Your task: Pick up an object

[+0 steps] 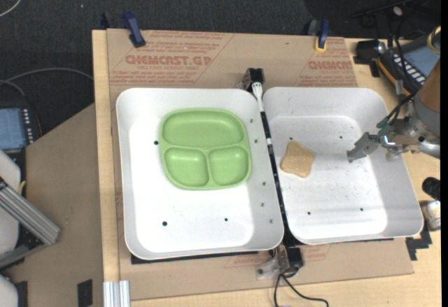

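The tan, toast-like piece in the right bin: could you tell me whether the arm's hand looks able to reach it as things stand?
Probably yes. The tan piece lies alone on the right bin's floor near its left wall, and the hand hangs over the same bin to its right, with bare white floor between them.

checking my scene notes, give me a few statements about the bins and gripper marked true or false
1. The green divided plate lies in the left bin. True.
2. The tan bread-like piece lies on the plate. False: it lies in the right bin, near its left wall.
3. The gripper holds the piece. False: it sits apart, to the piece's right.
4. The plate has three compartments. True.
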`<state>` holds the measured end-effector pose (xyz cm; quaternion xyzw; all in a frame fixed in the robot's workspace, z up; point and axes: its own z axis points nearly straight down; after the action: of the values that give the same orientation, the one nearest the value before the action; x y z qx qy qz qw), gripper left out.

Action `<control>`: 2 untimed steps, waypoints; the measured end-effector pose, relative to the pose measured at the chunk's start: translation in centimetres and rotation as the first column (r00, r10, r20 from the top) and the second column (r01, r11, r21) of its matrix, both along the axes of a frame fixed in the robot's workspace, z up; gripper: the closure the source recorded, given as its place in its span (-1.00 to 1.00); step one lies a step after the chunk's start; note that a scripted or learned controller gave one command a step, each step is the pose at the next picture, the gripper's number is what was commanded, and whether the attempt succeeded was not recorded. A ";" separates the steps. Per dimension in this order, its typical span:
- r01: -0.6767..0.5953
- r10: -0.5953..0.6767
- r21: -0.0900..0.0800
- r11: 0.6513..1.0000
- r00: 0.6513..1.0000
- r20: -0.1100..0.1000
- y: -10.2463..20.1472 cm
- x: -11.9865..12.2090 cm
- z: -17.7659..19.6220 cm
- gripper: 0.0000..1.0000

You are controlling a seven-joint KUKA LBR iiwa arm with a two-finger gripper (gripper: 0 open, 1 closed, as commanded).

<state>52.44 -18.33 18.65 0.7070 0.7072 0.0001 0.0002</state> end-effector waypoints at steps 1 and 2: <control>-0.002 0.002 0.000 1.000 1.000 0.001 -3.3 -2.7 -9.2 -1.00; -0.005 0.005 -0.005 1.000 1.000 0.020 1.0 -2.9 14.4 -1.00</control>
<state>49.54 -17.35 33.09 0.7053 0.7089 0.0053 0.0092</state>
